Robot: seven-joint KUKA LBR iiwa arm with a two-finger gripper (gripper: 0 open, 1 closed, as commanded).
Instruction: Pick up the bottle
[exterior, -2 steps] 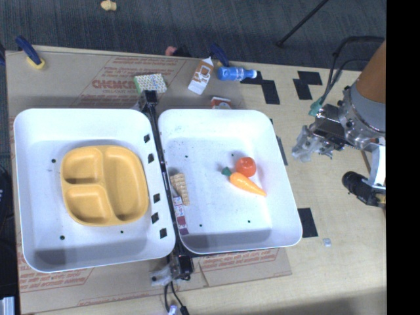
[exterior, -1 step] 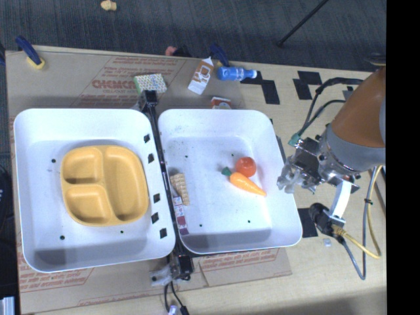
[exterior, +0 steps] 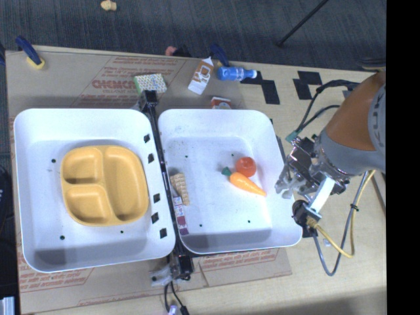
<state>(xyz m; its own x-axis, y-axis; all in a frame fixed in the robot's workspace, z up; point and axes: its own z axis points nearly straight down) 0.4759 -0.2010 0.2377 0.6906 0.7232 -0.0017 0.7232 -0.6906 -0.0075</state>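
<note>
White bins (exterior: 216, 120) side by side; in the left one, a yellow tray (exterior: 105, 184). In the right one: orange carrot (exterior: 247, 184) with green top, red-orange tomato (exterior: 245, 166), tan ridged block (exterior: 178, 188). Behind the right bin: blue bottle (exterior: 235, 74), white-and-brown carton (exterior: 201, 76), green-and-yellow checked sponge (exterior: 150, 83). Right of the bins, grey arm (exterior: 354, 133) with orange band

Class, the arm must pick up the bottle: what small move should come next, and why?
Probably swing toward the view's top: the gripper sits at the right bin's right rim, while the blue bottle lies outside, on the bench beyond that bin.
</note>
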